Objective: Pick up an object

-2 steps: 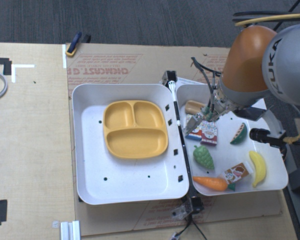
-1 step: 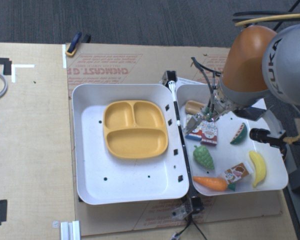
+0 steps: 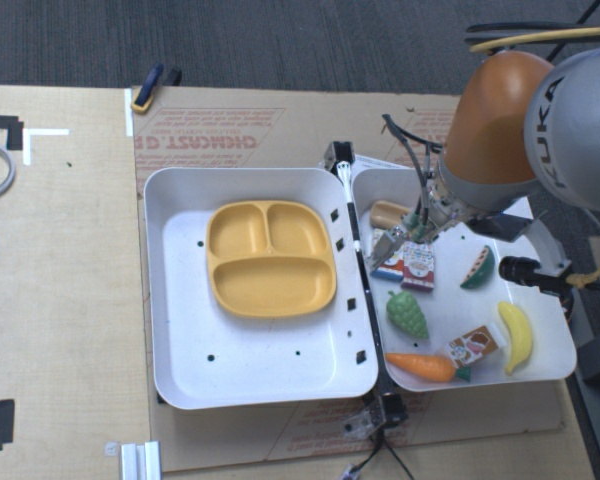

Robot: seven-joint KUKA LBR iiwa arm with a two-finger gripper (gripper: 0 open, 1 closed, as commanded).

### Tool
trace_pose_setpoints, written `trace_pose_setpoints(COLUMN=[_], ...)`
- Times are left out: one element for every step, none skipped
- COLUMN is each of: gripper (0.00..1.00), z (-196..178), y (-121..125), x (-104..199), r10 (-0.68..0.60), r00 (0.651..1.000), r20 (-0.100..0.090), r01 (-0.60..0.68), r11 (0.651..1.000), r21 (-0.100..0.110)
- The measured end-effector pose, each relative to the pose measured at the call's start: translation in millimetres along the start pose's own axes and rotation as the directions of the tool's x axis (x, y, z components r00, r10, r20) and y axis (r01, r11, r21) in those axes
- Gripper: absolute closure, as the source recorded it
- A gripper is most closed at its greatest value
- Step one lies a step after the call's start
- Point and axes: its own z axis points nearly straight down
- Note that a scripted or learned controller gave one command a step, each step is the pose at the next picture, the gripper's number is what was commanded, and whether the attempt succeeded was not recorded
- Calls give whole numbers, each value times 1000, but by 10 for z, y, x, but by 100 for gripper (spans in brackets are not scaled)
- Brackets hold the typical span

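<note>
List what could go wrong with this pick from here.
1. The tool hangs over crowded items: the red-and-white carton and a blue item touch, so it may nudge or catch both.
2. The right bin's left wall is close, leaving little room on that side.
3. The green grapes below could get bumped.

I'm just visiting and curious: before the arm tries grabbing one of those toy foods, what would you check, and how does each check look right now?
1. Gripper over the right bin: ok.
2. A target close under it: ok, the small red-and-white carton lies just beside.
3. Anything gripped already: cannot tell.
4. Neighbours crowding the target: not ok, green grapes and a blue item sit close.
5. Yellow plate out of the way in the left bin: ok.
</note>
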Motion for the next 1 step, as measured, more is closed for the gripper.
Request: trace_pose_setpoints(gripper=[0], z=[0], y=[0], x=[0], r10=[0], r00=[1000], r20=[0], r01=[0], r11=[1000], r21=[0])
